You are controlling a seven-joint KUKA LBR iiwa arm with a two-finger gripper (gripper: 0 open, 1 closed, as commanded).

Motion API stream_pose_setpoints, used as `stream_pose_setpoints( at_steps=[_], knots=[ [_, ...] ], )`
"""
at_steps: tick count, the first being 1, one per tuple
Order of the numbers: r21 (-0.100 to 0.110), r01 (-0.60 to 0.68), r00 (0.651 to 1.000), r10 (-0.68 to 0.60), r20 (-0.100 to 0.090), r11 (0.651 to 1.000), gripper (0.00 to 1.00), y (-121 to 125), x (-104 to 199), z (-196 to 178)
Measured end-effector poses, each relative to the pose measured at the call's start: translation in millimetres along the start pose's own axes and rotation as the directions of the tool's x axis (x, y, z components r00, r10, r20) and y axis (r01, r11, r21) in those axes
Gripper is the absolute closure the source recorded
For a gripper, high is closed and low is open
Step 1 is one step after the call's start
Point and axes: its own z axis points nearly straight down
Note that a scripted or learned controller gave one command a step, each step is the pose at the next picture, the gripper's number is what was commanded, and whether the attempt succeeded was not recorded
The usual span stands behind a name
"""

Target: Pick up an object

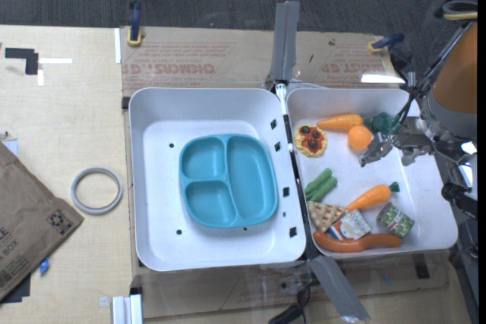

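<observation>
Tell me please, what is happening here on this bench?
A robot arm reaches in from the right over the right bin, which holds toy food. Its gripper hangs just beside the orange ball and the upper carrot, with nothing between its fingers that I can see. A second carrot lies lower down. The left bin holds a blue divided plate.

I'm seeing open floor in the middle of the right bin (425, 243), between the green beans (320, 184) and the lower carrot (371, 196). Toys are crowding its front edge: waffle (324, 213), sausage (357, 242), green carton (395, 220). In the left bin (152, 163), the teal divided plate (228, 180) is taking the centre, leaving a clear margin around it.
</observation>
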Motion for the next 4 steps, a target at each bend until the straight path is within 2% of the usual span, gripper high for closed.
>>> stream_pose_setpoints(
  at_steps=[1, 2, 3, 4],
  knots=[
    [-0.002, -0.060, 0.998, 0.060, 0.001, 0.998, 0.00, 107.8, 1.9, 99.8],
    [0.000, -0.022, 1.000, 0.022, 0.003, 1.000, 0.00, 131.0, 18.5, 115.0],
    [0.004, -0.021, 1.000, 0.021, 0.005, 1.000, 1.00, 129.9, 17.4, 106.7],
    [-0.002, 0.086, 0.996, -0.086, 0.001, 0.996, 1.00, 30.9, -23.5, 117.0]
  ],
)
